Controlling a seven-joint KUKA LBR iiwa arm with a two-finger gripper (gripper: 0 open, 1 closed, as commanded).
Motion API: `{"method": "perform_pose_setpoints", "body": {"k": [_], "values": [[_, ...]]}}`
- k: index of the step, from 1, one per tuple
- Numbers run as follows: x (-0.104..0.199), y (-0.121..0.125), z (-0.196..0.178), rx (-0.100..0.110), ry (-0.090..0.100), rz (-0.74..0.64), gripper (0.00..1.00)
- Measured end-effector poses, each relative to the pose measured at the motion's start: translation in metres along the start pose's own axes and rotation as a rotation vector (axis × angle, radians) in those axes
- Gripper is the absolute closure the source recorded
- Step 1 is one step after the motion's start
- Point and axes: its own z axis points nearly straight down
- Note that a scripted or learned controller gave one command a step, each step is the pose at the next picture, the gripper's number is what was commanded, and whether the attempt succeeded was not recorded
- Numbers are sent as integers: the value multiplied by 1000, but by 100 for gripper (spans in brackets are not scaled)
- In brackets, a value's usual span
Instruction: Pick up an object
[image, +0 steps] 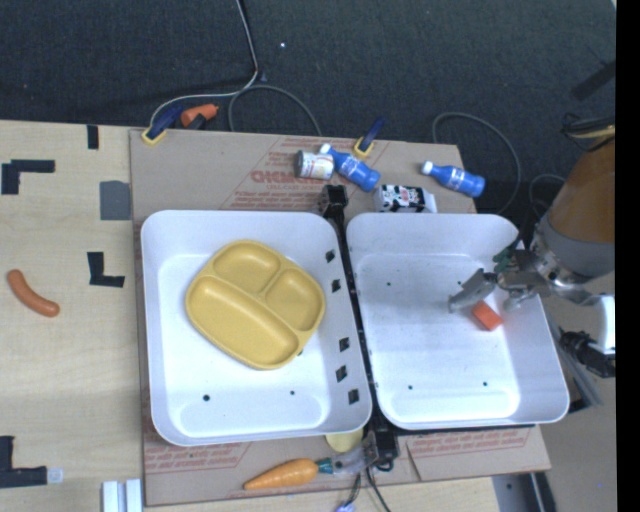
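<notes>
Gripper (474, 296) hovering in the right bin (440, 405); I cannot tell its state.
An orange object (487, 318) is lying just beside the gripper in that bin, while a yellow divided plate (256, 303) is sitting in the left bin (240, 420).

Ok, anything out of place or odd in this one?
Yes: several items lie outside the bins. A toy sausage sits on the bench far left, a carrot below the left bin, and two blue bottles behind. The yellow tray sits askew.
</notes>
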Motion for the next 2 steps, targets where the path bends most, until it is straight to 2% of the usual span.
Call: {"method": "perform_pose_setpoints", "body": {"k": [1, 2], "values": [[-42, 3, 19, 0, -3, 4, 0], [-40, 32, 104, 3, -1, -1, 0]]}}
